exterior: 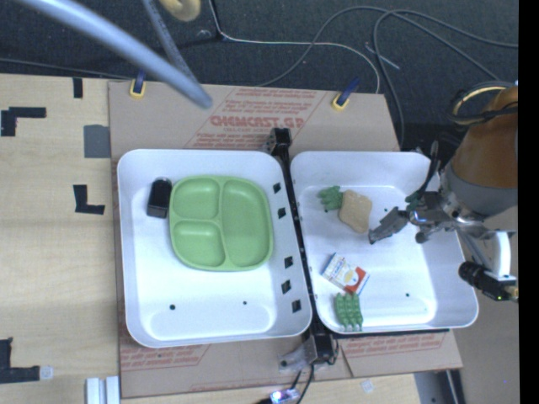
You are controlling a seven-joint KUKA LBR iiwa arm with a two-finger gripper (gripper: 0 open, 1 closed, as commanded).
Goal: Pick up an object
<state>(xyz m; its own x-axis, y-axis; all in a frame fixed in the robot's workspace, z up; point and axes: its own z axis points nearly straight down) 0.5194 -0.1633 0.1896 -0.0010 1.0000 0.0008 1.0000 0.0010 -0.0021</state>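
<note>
1. Objects for picking all sit in the right bin (438,305), the left bin (135,310) being just beside it on the tabletop (50,251).
2. Biggest thing around is the green tray (222,223), three compartments, lying flat in the left bin.
3. Arm (484,162) comes in from the right, wrist over the right bin's right side.
4. Tool (383,228) hangs low in the right bin, just right of the tan block; can't tell its state, and nothing shows gripped in it.
5. Tan block (356,211) lies near the bin's upper middle.
6. Red-and-white packet (344,273) lies lower down, mid bin.
7. Black block (158,198) sits against the tray's left edge.
8. Green toy (349,310) rests near the bottom wall, just below the packet.
9. Small green piece (329,198) touches the tan block's left side.
</note>
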